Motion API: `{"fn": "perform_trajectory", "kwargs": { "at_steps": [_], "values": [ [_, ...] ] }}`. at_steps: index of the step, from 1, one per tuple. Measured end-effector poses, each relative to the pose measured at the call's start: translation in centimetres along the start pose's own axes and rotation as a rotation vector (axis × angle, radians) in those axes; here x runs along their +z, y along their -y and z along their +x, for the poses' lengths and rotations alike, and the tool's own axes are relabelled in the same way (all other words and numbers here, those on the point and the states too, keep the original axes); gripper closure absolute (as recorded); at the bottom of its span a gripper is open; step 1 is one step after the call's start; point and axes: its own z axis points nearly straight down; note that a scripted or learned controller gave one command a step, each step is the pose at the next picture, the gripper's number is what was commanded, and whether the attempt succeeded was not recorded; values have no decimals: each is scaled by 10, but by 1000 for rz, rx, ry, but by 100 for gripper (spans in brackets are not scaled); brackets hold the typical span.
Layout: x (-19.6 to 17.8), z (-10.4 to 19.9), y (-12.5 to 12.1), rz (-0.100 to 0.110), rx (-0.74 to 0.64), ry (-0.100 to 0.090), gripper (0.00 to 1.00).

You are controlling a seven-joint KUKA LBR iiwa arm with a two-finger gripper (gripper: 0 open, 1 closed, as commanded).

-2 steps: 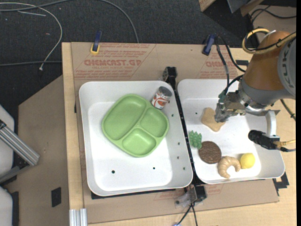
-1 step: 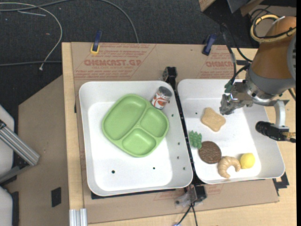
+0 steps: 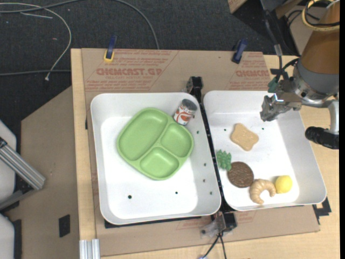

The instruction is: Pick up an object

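While the gripper [image 3: 269, 112] hangs over the top-right part of the right bin [image 3: 310, 161], I honestly can't tell how it's set from this angle, it's just a dark blob, and nothing shows in its grasp. Closest pickable thing is the toast slice [image 3: 244, 137], tan and squarish, lying flat just down-left of the gripper with bare white floor all round it. Lower down sit a small green leafy piece [image 3: 223, 158], a brown round patty [image 3: 240, 174] right beside it, a croissant [image 3: 262, 190] and a lemon [image 3: 283, 184], the last two touching and close to the bin's front rim. Over in the left bin [image 3: 108, 193] there's a green divided plate [image 3: 156, 143] in the middle and a small can [image 3: 184, 112] tucked near the back-right corner. Plenty of open floor along the right bin's right side.
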Motion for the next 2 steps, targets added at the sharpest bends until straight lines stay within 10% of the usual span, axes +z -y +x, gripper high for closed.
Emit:
{"fn": "perform_trajectory", "kwargs": {
  "at_steps": [2],
  "values": [
    [12, 102, 26, 13, -4, -5, 100]
  ]
}}
